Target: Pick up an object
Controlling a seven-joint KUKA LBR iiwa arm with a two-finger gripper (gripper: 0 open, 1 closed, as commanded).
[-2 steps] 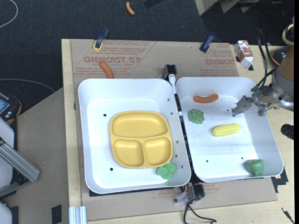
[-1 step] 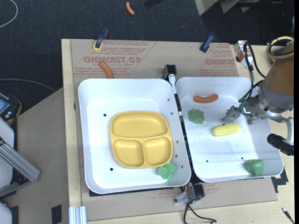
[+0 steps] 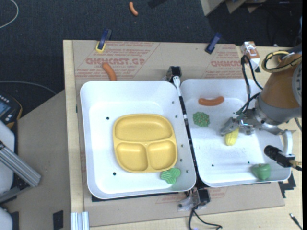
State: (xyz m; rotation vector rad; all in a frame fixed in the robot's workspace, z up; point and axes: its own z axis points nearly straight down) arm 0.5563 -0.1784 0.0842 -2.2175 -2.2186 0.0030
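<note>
The gripper [image 3: 236, 127] hangs low over the right bin [image 3: 216, 164], its fingers spread apart, with the yellow corn cob [image 3: 231, 137] lying on the bin floor just below and beside the fingertips, not between them. Also in the right bin, an orange sausage [image 3: 211, 100] lies toward the far wall, a green broccoli piece [image 3: 201, 119] sits near the bin's left wall, and a green pepper [image 3: 261, 171] rests at its near right corner

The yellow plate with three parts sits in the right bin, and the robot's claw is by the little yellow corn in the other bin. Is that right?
Not quite. The camera view shows the yellow plate in the left bin, not the right one. The gripper is indeed by the little yellow corn, over in the right bin.
</note>
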